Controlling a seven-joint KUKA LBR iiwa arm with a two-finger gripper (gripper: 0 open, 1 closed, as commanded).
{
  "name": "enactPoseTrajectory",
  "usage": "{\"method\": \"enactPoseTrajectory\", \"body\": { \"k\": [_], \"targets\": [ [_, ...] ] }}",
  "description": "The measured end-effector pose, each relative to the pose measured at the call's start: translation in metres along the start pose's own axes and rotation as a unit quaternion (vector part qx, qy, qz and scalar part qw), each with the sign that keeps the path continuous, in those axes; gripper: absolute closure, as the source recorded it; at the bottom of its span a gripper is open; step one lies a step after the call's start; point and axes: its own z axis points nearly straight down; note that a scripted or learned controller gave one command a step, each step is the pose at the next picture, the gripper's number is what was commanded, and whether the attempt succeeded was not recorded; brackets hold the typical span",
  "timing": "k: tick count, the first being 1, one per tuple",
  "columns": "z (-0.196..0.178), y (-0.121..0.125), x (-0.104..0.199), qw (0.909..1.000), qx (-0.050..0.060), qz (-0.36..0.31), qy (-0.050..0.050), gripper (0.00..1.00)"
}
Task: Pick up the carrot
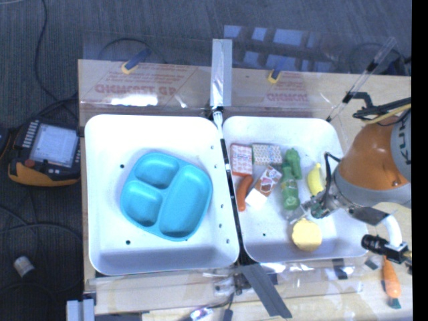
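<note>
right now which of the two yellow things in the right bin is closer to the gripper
The round yellow lemon, just below the gripper. The slimmer yellow banana lies farther off, above the gripper beside the green items.

Bright overhead light, glare on white bins, slightly soft focus.

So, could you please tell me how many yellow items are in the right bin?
2. A banana lies near the right bin's right side, beside the green items. A rounder yellow item sits near the front edge, just below the claw. The arm may hide others.
</note>
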Motion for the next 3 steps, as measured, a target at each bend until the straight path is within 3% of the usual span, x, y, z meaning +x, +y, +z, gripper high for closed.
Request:
{"method": "enactPoseTrajectory", "body": {
  "k": [1, 2, 3],
  "targets": [
    [0.008, 0.0, 0.003, 0.9997, 0.001, 0.023, -0.001, 1.0],
    [-0.011, 0.031, -0.065, 0.9951, 0.007, 0.099, 0.0, 1.0],
    [0.007, -0.013, -0.055, 0.9996, -0.002, 0.027, -0.004, 1.0]
  ]
}}
